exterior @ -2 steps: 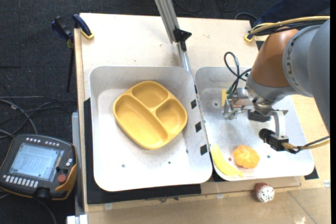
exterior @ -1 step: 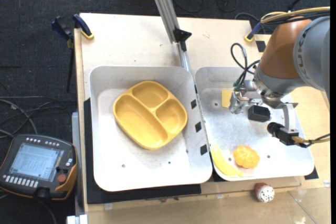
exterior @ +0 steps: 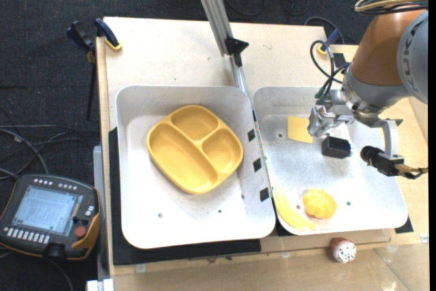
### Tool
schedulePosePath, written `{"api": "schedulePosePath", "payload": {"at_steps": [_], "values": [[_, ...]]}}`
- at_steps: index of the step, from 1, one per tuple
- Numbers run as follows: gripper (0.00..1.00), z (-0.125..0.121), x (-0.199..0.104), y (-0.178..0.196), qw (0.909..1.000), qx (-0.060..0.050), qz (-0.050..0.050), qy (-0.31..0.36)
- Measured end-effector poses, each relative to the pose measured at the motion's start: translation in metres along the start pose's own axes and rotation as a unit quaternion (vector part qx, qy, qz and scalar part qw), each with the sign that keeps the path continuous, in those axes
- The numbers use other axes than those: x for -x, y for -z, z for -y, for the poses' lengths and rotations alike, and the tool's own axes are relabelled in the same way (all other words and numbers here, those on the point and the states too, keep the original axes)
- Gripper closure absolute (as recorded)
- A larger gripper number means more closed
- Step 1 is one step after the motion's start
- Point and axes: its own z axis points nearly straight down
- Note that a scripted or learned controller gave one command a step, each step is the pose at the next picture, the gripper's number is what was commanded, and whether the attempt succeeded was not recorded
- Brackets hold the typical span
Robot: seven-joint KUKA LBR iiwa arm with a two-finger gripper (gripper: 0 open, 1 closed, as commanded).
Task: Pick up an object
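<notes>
At the right of the frame the arm (exterior: pixel 392 54) reaches into the right bin (exterior: pixel 381 204), its jaws (exterior: pixel 320 125) low over the upper middle of that bin; whether they are open or closed cannot be told. A flat yellow card (exterior: pixel 298 129) lies just beside them, its right edge hidden. A yellow lumpy object (exterior: pixel 319 204) and a banana (exterior: pixel 289 211) sit at the bin's lower edge. The left bin (exterior: pixel 136 215) holds a yellow divided plate (exterior: pixel 195 148).
</notes>
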Motion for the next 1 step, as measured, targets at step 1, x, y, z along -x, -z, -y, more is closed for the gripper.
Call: {"api": "schedulePosePath", "payload": {"at_steps": [1], "values": [[1.00, -0.0003, -0.0004, 0.0428, 1.0000, 0.000, 0.000, 0.001]]}}
